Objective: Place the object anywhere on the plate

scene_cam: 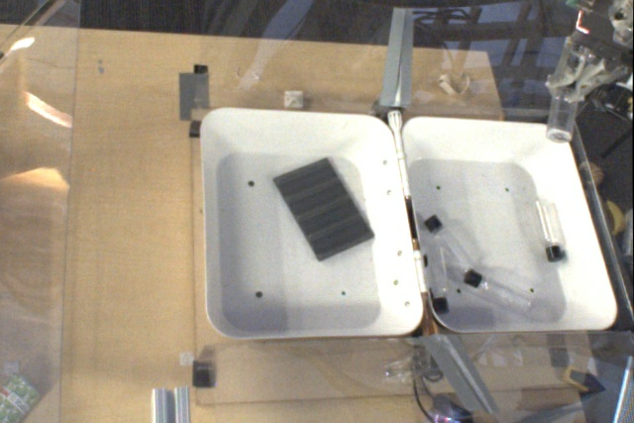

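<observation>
Left half of the frame: the left shallow white plastic bin has a dark grey ribbed rectangular plate lying flat and skewed near its middle. That's my drop target, and nothing is on it yet.

Moving right, the right shallow white plastic bin holds what look like 3 clear plastic tubes with black caps. 1 clear tube lies along the right side with its black cap toward the bottom, well apart from the rest. 2 more clear tubes lie crossed in a loose heap low in the bin, hard to separate against the white.

Upper right corner: my gripper hangs above the bin's far right rim, and there looks to be another clear tube hanging upright from it. It's blurry up there, so I can't tell how wide it's open or whether it really has that tube pinched.

Handling guess: these tubes should be light, stiff and slick, and round, so they'll roll. I'd pinch across the barrel mid-length, not the cap, and set it down along the plate's ribs so it stays put.
</observation>
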Motion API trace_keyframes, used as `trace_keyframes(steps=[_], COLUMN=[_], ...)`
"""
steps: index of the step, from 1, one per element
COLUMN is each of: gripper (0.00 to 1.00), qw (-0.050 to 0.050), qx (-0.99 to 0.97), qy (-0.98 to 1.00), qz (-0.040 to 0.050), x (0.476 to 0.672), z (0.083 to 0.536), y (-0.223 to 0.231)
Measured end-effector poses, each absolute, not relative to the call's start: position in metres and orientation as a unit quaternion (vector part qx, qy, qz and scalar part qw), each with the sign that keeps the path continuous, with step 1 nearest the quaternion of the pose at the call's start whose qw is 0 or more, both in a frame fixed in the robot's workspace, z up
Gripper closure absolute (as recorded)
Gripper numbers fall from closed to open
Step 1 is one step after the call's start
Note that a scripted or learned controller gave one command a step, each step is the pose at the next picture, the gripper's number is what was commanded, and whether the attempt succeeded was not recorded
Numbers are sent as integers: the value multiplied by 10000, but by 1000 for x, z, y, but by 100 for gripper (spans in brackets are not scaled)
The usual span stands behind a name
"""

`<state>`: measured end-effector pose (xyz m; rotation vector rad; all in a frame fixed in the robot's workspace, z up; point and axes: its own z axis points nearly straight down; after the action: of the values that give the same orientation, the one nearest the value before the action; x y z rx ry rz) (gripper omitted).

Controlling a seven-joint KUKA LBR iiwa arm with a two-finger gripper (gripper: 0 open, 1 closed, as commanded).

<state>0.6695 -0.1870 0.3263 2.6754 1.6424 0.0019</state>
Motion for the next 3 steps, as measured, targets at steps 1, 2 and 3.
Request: trace_keyframes(steps=[1, 2, 3], gripper=[100, 100, 100], qw=[9, 12, 11], qx=[8423, 8238, 8193], qy=[5390, 5669, 5734], qz=[-1, 5, 7], x=[669, 670, 669], z=[329, 326, 344], y=[-193, -193, -192])
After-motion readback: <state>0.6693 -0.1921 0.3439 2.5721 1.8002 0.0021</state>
